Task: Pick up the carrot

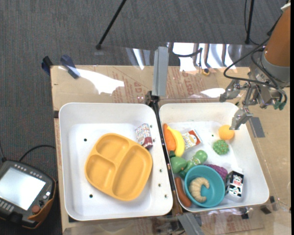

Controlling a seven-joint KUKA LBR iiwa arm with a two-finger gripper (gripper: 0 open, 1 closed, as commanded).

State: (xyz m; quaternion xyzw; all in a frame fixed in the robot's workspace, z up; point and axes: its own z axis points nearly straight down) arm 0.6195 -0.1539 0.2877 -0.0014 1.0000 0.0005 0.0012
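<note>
You have not got the carrot [169,138] yet: it lies against the left wall of the right bin [262,177], at the frame's centre, an orange taper just beside a yellow banana [177,139], and nothing is gripping it. Your gripper [241,120] hangs at the upper right of that bin, close above a small orange fruit [226,132] and well apart from the carrot; whether it is apart or closed you cannot tell from this angle, and nothing shows in its grasp. So the whole reach, descent and grasp are still ahead, I judge, and the carrot sits crowded by the banana and the bin wall. The right bin also holds a teal bowl [213,196] with a croissant [201,187] in it. The left bin [68,131] carries a yellow divided plate [118,166]. Both bins rest on a cardboard-covered bench [88,84] with dark carpet [49,18] beyond, and a teach pendant [20,192] sits at the lower left.
</note>
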